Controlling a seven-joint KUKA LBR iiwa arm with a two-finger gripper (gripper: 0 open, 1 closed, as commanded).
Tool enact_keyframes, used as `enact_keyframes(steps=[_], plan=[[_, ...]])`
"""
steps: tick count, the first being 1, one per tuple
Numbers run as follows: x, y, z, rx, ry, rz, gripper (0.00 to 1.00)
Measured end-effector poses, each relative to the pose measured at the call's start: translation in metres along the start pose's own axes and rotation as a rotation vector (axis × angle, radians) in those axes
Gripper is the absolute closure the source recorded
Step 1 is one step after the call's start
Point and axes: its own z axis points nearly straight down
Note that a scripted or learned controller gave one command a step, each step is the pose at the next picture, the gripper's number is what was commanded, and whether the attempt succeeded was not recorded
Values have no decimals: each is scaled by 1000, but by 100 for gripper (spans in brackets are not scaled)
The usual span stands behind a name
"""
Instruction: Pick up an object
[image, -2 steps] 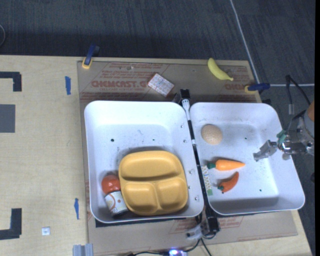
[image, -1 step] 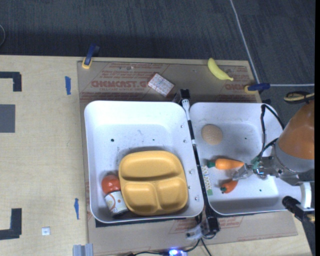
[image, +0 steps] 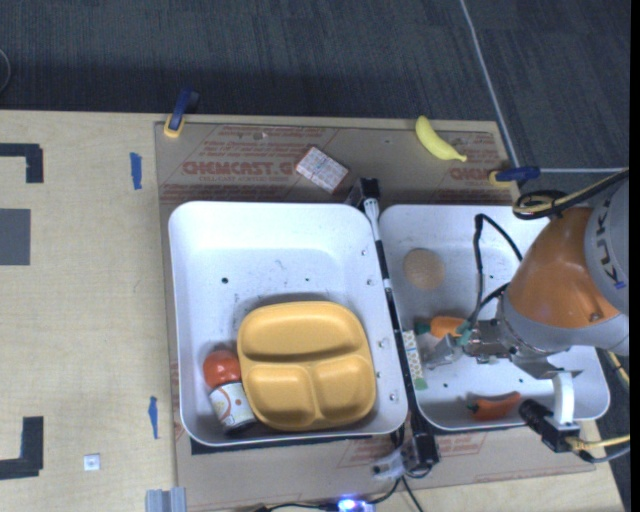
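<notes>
The arm (image: 570, 285) reaches low into the right bin (image: 500, 225) — its end effector (image: 447, 343) beside an orange object (image: 445, 325), grip state unclear; another orange piece (image: 495, 405) lies nearer the camera.

We are seeing a yellow banana (image: 439, 139) lying on the brown board (image: 262, 165) behind the two white bins (image: 190, 300), near a small patterned card (image: 321, 169). We are also noticing blue clamps (image: 181, 108) gripping the board's edges and blue tape marks (image: 136, 170) on the wooden bench (image: 75, 330).
</notes>
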Motion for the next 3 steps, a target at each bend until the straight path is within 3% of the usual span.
enact_keyframes(steps=[1,2,3], plan=[[0,1,-10,-3,-1,1,100],[0,52,0,2,-2,2,100],[1,52,1,3,0,1,0]])
